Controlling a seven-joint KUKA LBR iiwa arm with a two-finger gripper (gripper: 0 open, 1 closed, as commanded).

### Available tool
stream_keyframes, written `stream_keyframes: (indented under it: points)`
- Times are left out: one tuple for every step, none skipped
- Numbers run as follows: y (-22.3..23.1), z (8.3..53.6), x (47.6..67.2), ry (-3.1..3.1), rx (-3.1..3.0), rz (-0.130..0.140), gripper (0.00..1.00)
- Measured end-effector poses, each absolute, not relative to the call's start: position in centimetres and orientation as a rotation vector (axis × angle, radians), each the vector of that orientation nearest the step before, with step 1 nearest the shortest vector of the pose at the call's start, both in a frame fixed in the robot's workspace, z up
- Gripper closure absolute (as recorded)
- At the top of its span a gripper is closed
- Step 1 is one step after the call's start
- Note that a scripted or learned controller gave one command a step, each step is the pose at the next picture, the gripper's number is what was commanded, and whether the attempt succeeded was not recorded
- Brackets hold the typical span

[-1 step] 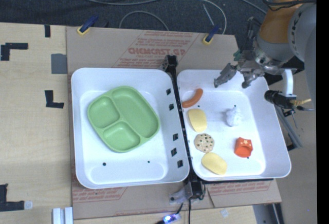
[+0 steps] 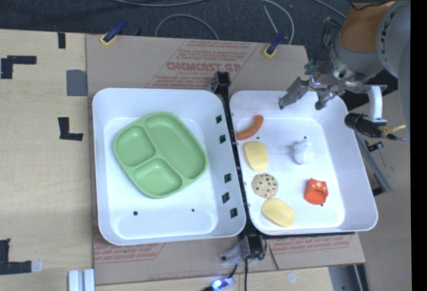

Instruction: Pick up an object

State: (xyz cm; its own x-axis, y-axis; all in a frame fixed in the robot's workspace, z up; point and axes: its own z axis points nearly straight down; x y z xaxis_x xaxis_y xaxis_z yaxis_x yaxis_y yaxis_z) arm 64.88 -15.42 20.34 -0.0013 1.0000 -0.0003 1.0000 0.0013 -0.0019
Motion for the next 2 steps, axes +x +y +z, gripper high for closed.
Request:
stream_keyframes:
  points:
    - [-15.8, 14.7, 63.8, -2.219, -2.218, 0.008, 0.00]
    - [-15.1, 8.5, 64.0, -2.222, -2.216, 0.007, 0.00]
